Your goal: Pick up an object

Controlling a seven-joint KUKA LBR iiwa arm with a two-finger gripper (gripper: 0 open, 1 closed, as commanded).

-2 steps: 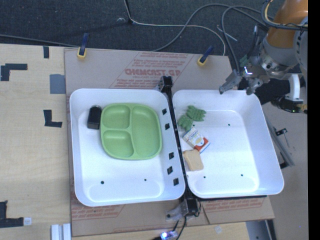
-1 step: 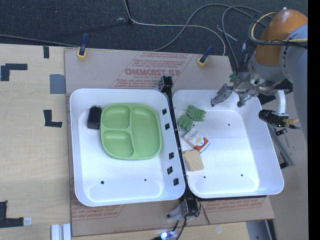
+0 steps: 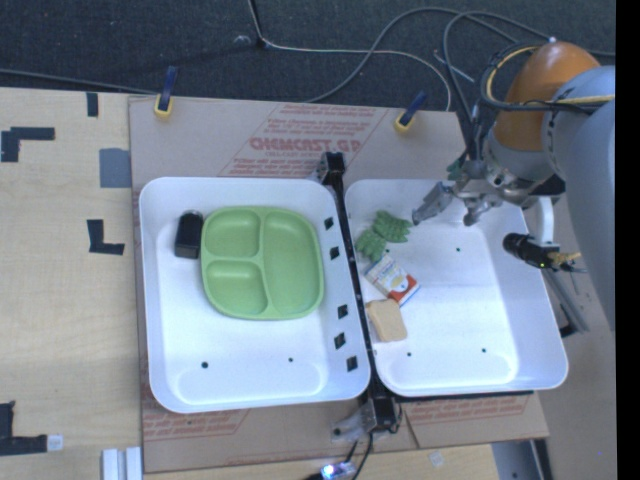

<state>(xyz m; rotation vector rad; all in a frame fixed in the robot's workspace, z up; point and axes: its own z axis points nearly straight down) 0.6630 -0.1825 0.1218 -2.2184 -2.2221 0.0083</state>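
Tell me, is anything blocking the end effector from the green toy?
Nothing visible is. The end effector hangs over the right bin, just right of the green toy, with bare white floor between them.

Light falls evenly from overhead and is fairly bright, so the two white bins (image 3: 170,348) read nearly blown out, their floors pale and almost without texture. Shadows are soft and short: a faint dark edge sits under the green tray (image 3: 262,263) in the left bin, and a thin one under the small items in the right bin. The dark carpet (image 3: 120,18) at the far side stays dim and grainy. The whole frame is slightly soft, with coarse compression noise; printed lettering on the cardboard (image 3: 290,138) is only partly legible. The orange band (image 3: 545,78) on the arm at far right shows a mild sheen, and the end effector (image 3: 455,203) looks somewhat blurred.
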